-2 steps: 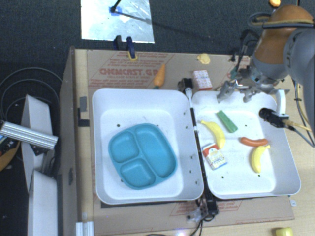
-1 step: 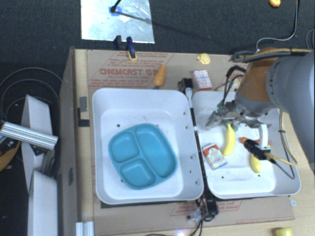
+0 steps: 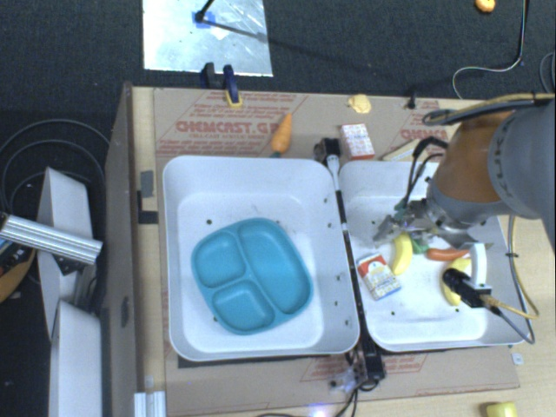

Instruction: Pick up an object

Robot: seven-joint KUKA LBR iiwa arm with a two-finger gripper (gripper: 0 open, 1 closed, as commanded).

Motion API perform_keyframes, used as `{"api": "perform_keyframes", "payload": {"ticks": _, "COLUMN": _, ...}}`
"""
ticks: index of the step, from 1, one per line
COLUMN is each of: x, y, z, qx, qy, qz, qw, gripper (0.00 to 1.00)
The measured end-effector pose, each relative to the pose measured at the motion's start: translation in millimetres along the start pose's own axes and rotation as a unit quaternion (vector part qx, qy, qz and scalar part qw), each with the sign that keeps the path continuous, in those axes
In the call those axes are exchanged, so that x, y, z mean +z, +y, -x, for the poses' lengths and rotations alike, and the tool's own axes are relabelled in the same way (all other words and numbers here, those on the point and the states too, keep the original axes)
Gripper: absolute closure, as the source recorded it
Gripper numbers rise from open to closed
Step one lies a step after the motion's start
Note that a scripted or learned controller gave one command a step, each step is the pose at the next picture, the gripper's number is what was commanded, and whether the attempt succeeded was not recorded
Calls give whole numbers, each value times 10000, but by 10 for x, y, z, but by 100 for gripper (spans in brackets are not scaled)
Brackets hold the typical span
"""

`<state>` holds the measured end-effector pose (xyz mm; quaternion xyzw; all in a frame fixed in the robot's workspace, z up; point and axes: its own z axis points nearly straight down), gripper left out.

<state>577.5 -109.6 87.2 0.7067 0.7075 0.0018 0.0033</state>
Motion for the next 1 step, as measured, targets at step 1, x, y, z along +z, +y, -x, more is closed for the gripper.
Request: {"api": "perform_keyframes", "payload": {"ticks": 1, "x": -109, "y": 22, "z": 3, "qx": -2, "qy": -4, "qz": 15, "qw": 10000, "gripper": 100}}
